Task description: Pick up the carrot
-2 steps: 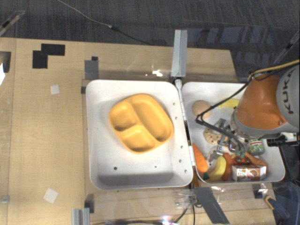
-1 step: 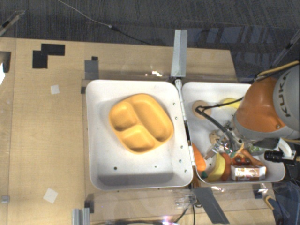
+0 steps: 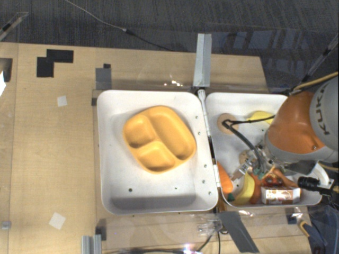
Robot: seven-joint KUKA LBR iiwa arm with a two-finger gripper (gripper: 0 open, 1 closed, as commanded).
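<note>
A: Start with the big things. What lies on your counter (image 3: 47, 157)?

B: Two shallow white bins side by side. The left bin (image 3: 114, 152) carries a yellow divided plate (image 3: 158, 137), set at a slant near its middle. The right bin (image 3: 222, 107) is crowded along its near edge, and your arm (image 3: 299, 128) reaches in over it from the right, its orange band covering much of that bin's right half.

A: And the pincer?

B: You see the pincer (image 3: 249, 163) low in the right bin, at the end of the arm, with a black cable looping above it. Its tips are lost among the wires and the things beneath, so I cannot tell you whether it is released or clenched.

A: Where is the carrot?

B: Your carrot (image 3: 224, 181) lies at the right bin's near left corner, against the wall shared with the left bin. It sits just left of the pincer and a little nearer the front edge, close beside it; I cannot tell if they touch.

A: What else is close by?

B: A banana (image 3: 242, 190) lies just right of the carrot, and a small bottle (image 3: 279, 195) with a white label lies on its side further right. Another yellow thing (image 3: 260, 116) peeks out by the bin's far side.
</note>
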